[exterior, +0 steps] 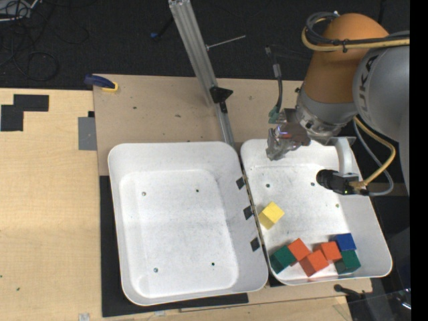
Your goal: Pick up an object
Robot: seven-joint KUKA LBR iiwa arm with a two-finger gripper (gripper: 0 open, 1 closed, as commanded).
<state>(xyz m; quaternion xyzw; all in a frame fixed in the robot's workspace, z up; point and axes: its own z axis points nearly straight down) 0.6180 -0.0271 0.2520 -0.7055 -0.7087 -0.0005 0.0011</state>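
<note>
White plastic makes up two bins on the tan tabletop (154,112). The left bin (127,172) sits well to the left of the jaws. The right bin (371,236) is the one below the jaws.

The grey arm (388,85) comes in from the right, with a big orange band (344,42) above its wrist. The jaws (279,146) hang over the far left corner of the right bin. I cannot tell if the jaws are spread or pinched. Nothing shows between them.

The blocks all lie in the right bin, nearer to the camera than the jaws. A yellow block (271,214) sits alone, a little below the jaws and near the bin's left wall. The rest huddle in the near corner, well apart from the jaws. There is a green block (283,258) with an orange block (298,249) touching it. Two more orange blocks (314,263) (330,251) lie just beside those. A blue block (345,242) and a second green block (348,263) sit at the right end of the bunch.

A grey metal rail (197,49) leans up from between the bins, to the left of the jaws. Black cables (27,62) lie on the dark floor far to the left.
</note>
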